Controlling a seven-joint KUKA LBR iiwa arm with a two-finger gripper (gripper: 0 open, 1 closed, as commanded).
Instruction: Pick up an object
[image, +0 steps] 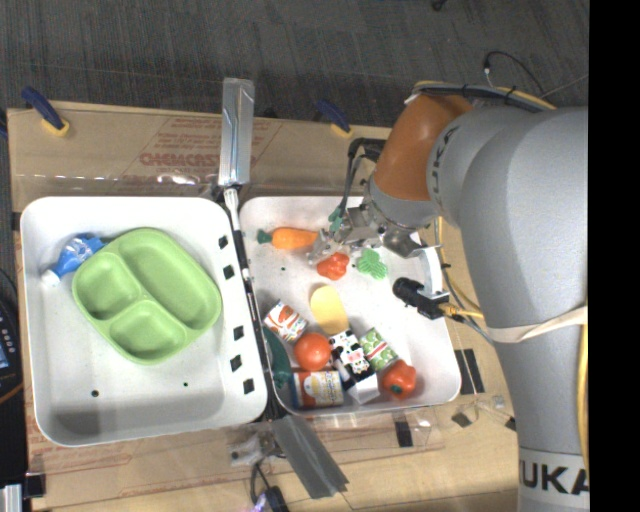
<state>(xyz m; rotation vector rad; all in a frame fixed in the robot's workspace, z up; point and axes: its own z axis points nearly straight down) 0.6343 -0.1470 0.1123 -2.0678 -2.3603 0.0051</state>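
My gripper (347, 233) hangs low over the far part of the right bin (440, 345). It sits between an orange toy carrot (291, 238) on its left and a small green toy (373, 264) on its right. A small red toy pepper (333, 265) lies just in front of it. Nothing shows between the gripper's tips. The grey wrist with its orange band (415, 150) covers the bin's far right corner.
The near half of the right bin holds a yellow lemon (328, 306), a striped can (285, 322), a tomato (312, 351), a cow-print carton (347, 352), a green carton (379, 350), a red pepper (399, 379) and a bottle (318, 388). The left bin (60, 400) holds a green divided plate (148, 292) and a blue bottle (72, 254).
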